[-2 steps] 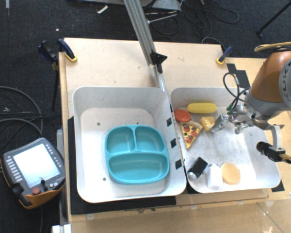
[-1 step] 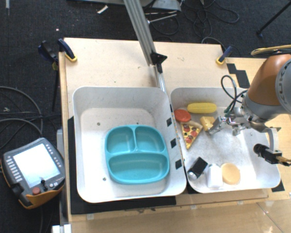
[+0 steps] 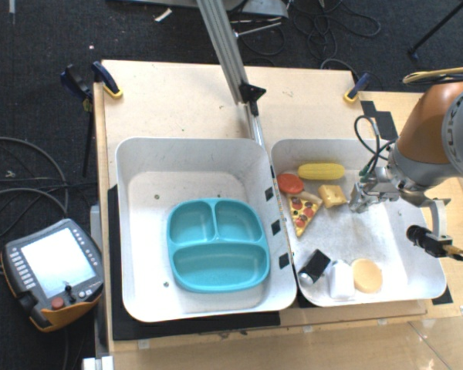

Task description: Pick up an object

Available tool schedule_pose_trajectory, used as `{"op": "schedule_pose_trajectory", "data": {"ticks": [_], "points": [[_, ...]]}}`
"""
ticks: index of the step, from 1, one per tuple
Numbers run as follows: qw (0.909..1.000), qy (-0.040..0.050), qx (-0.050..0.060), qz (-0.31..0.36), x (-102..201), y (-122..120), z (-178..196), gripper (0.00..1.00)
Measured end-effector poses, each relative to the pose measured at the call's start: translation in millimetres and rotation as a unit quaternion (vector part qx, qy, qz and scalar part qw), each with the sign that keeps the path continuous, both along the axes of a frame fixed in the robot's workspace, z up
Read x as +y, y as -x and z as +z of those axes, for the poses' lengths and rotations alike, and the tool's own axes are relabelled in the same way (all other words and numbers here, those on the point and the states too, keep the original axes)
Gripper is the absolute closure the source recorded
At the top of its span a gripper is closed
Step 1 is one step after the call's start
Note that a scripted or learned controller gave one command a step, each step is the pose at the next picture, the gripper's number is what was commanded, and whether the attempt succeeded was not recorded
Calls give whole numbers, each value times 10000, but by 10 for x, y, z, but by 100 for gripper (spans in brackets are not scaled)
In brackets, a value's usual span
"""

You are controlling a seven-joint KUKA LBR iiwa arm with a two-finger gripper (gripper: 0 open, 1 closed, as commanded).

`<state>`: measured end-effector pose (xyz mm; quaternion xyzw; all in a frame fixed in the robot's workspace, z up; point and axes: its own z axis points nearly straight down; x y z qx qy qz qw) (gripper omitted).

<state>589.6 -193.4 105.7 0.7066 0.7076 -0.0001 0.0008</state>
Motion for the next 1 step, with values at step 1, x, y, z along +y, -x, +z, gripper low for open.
{"op": "schedule_pose_trajectory", "data": {"ticks": [1], "points": [[10000, 0, -20, 2, 36, 53, 461, 100]]}}
